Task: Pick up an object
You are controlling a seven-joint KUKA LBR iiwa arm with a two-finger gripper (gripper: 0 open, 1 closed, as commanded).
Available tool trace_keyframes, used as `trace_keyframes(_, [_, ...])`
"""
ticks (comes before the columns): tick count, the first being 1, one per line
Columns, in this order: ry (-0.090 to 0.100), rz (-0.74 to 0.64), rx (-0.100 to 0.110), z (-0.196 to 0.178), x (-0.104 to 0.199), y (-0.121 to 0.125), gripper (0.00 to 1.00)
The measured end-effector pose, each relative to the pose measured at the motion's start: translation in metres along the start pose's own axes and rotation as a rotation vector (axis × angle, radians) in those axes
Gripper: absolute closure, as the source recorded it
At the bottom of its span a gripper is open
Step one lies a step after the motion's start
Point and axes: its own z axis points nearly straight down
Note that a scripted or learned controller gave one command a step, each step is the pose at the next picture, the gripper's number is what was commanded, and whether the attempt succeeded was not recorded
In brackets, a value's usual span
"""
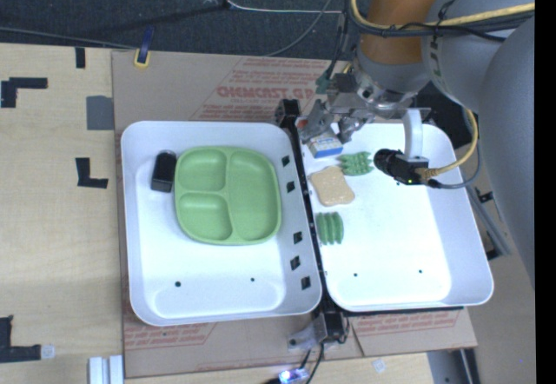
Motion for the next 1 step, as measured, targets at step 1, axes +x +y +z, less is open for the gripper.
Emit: trace_keyframes(1, [0.000,-0.001,0.002,0.0238,0.0572,0.0155,1.00])
